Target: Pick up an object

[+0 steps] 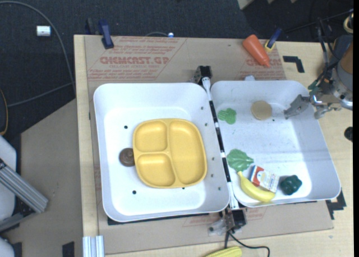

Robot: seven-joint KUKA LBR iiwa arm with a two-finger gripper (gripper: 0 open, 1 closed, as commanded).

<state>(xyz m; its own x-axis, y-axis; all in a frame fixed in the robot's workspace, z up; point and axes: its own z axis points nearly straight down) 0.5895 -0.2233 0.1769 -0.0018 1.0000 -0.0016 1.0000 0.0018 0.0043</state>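
The right bin [314, 138] holds a tan round disc [261, 110], a small green lump [227, 116], a green leafy piece [240, 159], a yellow banana [255, 189], a red and white packet [263, 178] and a dark green pepper [290, 184]. My gripper [303, 111] hangs over that bin's far right corner. It is open, with nothing between its fingers. The tan disc lies a short way to its left, apart from it.
The left bin [106, 138] carries a yellow divided plate [169, 152] with a brown round object [127, 157] beside its left edge. An orange carrot [257, 51] and blue clamps [105, 33] sit on the bench behind the bins.
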